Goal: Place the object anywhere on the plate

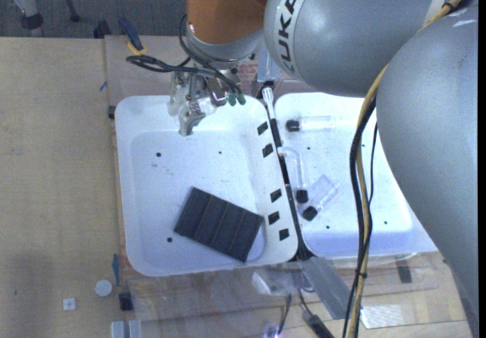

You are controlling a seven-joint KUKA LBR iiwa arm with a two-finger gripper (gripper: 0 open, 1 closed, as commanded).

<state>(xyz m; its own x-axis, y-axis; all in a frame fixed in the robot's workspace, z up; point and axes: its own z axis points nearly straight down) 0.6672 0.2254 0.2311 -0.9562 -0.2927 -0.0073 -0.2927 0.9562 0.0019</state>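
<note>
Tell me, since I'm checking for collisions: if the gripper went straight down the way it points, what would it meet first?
Probably the bare white floor of the left bin near its back wall; the gripper hangs there, well away from the dark plate. Depth is hard to judge.

The arm [364,33] hides the right bin's [334,234] far right side; clear items [323,191] there are perhaps tubes.

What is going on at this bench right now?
A KUKA arm reaches in over two white bins. Its tool hangs above the far end of the left bin. A dark ridged plate lies at that bin's near end. Small clear pieces with black caps lie in the right bin.
</note>
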